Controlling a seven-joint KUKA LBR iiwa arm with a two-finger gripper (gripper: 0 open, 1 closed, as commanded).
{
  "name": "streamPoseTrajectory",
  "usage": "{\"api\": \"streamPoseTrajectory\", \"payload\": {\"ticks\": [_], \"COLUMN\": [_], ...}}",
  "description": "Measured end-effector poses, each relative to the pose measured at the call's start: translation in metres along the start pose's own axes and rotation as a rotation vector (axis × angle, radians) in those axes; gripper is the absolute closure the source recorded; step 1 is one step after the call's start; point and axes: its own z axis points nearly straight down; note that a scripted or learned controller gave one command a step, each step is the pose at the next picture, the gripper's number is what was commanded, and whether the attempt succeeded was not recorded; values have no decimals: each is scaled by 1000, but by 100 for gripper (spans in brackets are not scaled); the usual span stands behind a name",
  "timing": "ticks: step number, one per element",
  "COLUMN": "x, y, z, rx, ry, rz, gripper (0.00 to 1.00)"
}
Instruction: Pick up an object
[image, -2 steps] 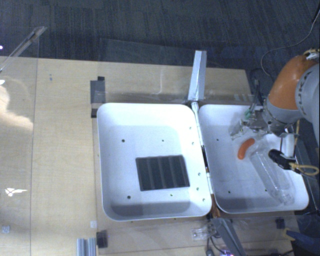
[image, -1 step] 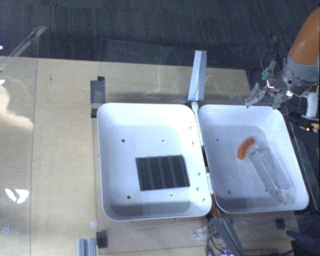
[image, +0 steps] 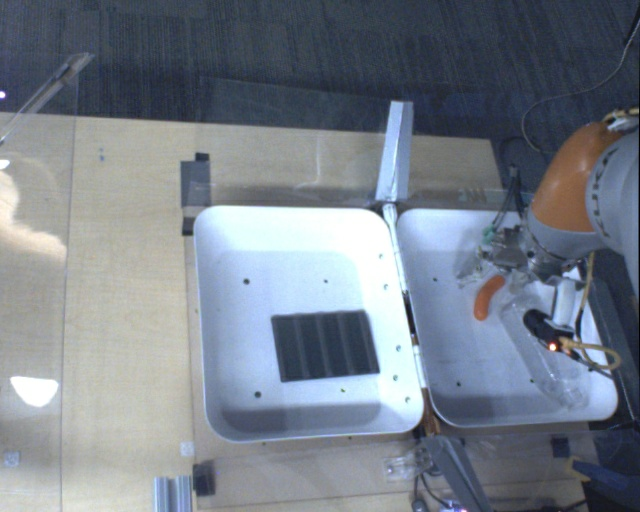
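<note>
A small orange sausage-shaped object (image: 486, 298) is in the right bin (image: 450, 380), in its upper middle. My gripper (image: 497, 268) hangs directly over the object's upper end, reaching in from the right under the arm's orange band (image: 563, 192). Whether the orange object is touching the gripper or just lying below it on the bin floor cannot be made out. A dark ribbed rectangular slab (image: 325, 345) lies flat in the middle of the left bin (image: 230, 300), far from the gripper.
A clear plastic object (image: 556, 374) lies near the right bin's front right corner. A small black part with a red light (image: 543, 330) sits below the wrist, with cables (image: 590, 350) looping beside it. A metal post (image: 395, 150) stands behind the wall between the bins.
</note>
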Motion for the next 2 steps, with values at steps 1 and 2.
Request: {"api": "streamPoseTrajectory", "payload": {"ticks": [1, 2], "x": [1, 3], "y": [2, 4], "z": [-12, -24], "rx": [-6, -11], "ry": [1, 2], "rz": [0, -3], "gripper": [100, 100]}}
